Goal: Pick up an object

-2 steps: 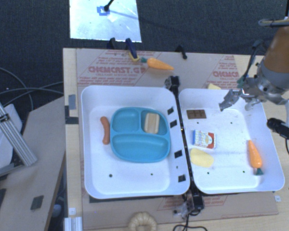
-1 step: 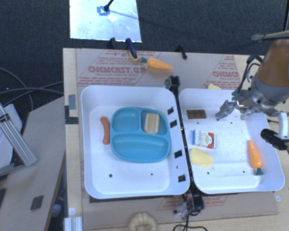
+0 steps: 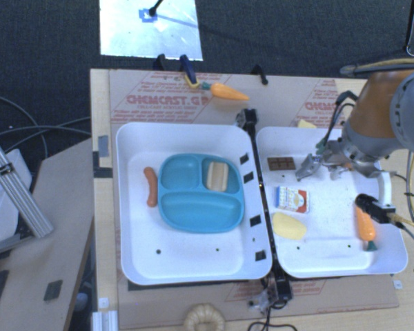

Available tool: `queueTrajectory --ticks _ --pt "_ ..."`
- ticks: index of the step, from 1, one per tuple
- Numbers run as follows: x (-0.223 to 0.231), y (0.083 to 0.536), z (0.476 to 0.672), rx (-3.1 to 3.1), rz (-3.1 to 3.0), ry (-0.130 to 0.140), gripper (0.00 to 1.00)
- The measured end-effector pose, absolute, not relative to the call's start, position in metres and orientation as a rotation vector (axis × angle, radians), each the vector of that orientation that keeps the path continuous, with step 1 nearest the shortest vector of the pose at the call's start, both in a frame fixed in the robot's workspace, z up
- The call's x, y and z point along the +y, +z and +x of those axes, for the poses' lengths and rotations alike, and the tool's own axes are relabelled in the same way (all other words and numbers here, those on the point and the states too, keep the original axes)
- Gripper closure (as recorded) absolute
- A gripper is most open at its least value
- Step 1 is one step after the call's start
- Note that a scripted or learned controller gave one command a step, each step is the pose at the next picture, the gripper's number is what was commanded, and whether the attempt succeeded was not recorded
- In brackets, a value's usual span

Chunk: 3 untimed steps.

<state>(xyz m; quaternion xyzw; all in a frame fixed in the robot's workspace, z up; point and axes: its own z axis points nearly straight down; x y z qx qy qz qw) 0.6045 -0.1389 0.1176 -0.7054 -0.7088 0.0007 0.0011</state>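
Left bin (image 3: 134, 254), blue plate (image 3: 200, 209), bread (image 3: 217, 176)

We see the arm (image 3: 393, 116) cut off by the right edge. The gripper (image 3: 319, 165) is too blurred to read. Far below-left of it, a ring (image 3: 205, 318) is cropped at the bottom.

Left bin (image 3: 134, 254): divided plate (image 3: 200, 202) at centre, bread slice (image 3: 217, 176) in its rear right compartment, sausage (image 3: 151, 186) to its left. Right bin (image 3: 331, 264): chocolate bar (image 3: 281, 163) behind carton (image 3: 291, 198), potato (image 3: 289, 226) in front; carrot (image 3: 364, 227) at right.
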Motion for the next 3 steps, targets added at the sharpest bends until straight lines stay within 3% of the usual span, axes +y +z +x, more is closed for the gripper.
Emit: queueTrajectory --ticks 1,2,3 --pt "-0.138 0.083 0.605 -2.224 -2.218 0.001 0.0" --pt "-0.139 0.096 0.606 -2.227 -2.221 -0.003 1.0" --pt "-0.136 0.159 0.612 -2.23 -2.221 -0.007 1.0"
